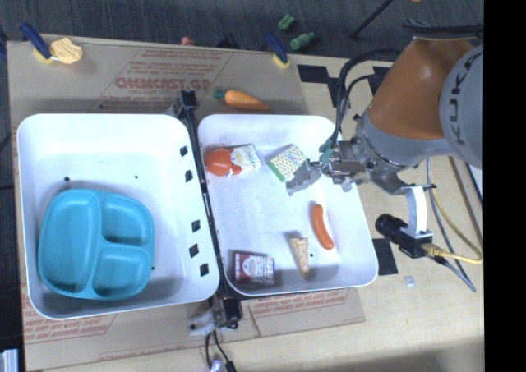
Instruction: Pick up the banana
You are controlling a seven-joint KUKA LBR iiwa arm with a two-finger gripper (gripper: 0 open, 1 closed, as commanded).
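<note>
Gripper (pixel 297 180): low over the right bin (pixel 267 122); open or closed, cannot tell.
Banana: not surely identifiable; a yellowish wedge (pixel 301 254) lies nearer the camera than the gripper, well apart.
Writing: red "CHEMCAST GP" on cardboard (pixel 107 62), far left of the gripper.

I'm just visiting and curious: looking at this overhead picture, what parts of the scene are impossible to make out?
- Banana: no item in the right bin clearly reads as one; the pale wedge is too small to identify.
- Tool: small and dark against the bin, so its finger state is unclear.
- Dark packet: label too small to read.
- Arm: cut off by the right edge.
- Blue tray: its compartments' contents can't be judged beyond plain blue.
</note>
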